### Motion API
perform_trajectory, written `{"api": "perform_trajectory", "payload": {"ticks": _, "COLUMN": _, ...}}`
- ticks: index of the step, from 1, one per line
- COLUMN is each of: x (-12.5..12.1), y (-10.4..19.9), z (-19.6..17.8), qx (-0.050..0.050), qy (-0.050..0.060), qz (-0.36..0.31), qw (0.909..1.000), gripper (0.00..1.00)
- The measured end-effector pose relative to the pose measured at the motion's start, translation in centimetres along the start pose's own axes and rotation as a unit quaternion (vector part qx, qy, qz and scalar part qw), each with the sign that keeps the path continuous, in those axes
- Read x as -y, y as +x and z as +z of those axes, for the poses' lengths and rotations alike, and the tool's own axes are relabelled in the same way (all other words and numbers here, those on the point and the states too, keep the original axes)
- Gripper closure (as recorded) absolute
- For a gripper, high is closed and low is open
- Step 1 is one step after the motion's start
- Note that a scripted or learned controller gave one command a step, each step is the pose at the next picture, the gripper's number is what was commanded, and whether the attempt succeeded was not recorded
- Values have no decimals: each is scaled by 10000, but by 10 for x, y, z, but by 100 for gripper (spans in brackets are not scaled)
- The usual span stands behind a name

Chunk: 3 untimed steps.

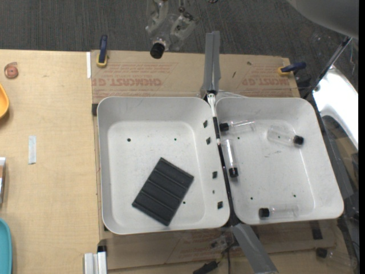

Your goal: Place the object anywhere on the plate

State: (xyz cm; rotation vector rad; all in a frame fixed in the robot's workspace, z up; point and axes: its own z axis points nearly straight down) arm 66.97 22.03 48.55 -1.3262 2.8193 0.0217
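The room is brightly and evenly lit from above. Both white bins (154, 113) nearly wash out, with soft grey shadows along their inner walls. The arm (331, 4) at the top right corner is a blown-out, blurry shape. The clear tubes (282, 136) barely stand out against the white. Overall sharpness is modest, slightly grainy.

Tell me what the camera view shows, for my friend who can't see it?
Two shallow white bins sit side by side on a bench: the left bin holds a dark ridged plate, and the right bin holds several clear tubes with black caps. The gripper hangs above the bins' far edge.
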Motion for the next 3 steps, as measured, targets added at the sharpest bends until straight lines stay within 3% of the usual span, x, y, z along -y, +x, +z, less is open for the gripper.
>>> {"api": "perform_trajectory", "payload": {"ticks": 3, "x": 6, "y": -2, "z": -24, "qx": 66, "qy": -15, "qz": 67, "qw": 10000, "gripper": 100}}
